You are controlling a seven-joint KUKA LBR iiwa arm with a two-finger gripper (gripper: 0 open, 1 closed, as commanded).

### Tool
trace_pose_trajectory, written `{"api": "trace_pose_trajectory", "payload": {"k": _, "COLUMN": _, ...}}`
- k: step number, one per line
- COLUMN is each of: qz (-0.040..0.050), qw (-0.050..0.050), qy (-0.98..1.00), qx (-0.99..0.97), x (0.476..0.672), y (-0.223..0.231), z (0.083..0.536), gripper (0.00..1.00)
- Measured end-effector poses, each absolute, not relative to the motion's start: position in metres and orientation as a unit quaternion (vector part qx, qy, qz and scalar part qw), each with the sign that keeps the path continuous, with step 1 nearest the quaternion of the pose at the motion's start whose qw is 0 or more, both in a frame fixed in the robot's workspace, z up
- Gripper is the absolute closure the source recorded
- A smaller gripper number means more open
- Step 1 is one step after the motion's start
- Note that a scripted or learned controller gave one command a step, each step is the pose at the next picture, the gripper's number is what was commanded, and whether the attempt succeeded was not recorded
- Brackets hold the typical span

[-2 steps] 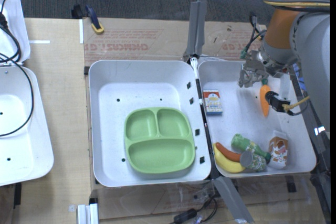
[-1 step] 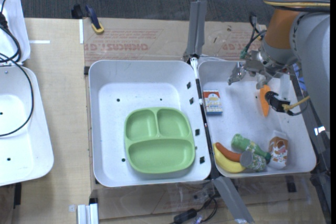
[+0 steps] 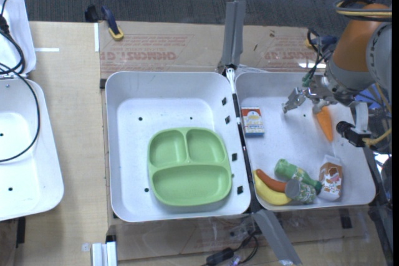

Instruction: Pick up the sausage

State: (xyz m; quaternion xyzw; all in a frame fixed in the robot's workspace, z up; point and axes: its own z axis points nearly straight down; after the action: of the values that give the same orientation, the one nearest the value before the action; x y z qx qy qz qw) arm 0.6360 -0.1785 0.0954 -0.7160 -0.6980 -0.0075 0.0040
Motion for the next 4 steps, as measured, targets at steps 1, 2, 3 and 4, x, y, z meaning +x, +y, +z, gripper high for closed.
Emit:
{"api": "trace_pose_trajectory", "payload": {"k": 1, "qz": 0.0005, "qw": 0.000, "qy": -0.718, "qx": -0.696, "x": 0.594, "y": -0.149, "z": 0.092, "gripper": 0.00}}
{"api": "trace_pose_trajectory", "payload": {"k": 2, "qz": 0.0007, "qw": 0.001, "qy": -0.765, "qx": -0.644, "x": 0.576, "y": -0.152, "z": 0.091, "gripper": 0.00}}
{"api": "trace_pose_trajectory", "payload": {"k": 3, "qz": 0.0006, "qw": 0.000, "qy": -0.687, "qx": -0.726, "x": 0.600, "y": -0.109, "z": 0.091, "gripper": 0.00}}
{"api": "trace_pose_trajectory", "payload": {"k": 4, "qz": -0.0028, "qw": 0.006, "qy": -0.622, "qx": -0.783, "x": 0.609, "y": -0.173, "z": 0.092, "gripper": 0.00}}
